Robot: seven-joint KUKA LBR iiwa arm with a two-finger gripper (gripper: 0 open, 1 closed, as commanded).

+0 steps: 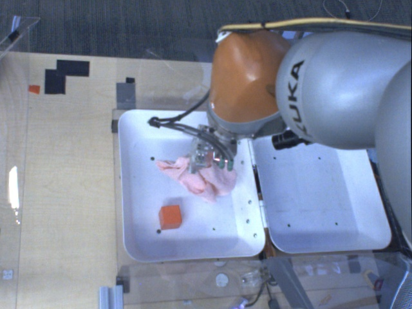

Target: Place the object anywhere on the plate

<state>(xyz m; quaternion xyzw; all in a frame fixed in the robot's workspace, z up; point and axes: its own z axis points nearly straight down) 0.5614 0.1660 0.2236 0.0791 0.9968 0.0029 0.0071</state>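
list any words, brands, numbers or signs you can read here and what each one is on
"KUKA": black letters running up the grey metal shell of the robot arm, beside its orange band.
Nothing readable on the left shallow white bin, the crumpled pink cloth or the small orange block.

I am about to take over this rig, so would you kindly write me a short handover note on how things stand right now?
Claw: low in the left bin, over a crumpled pink cloth; whether it grips anything is unclear.
Things: orange block lies free in the left bin, nearer the front, apart from the cloth. Right bin sits alongside.
Done: nothing visibly placed.
Left: I see no plate; find it, then grasp and place the object.
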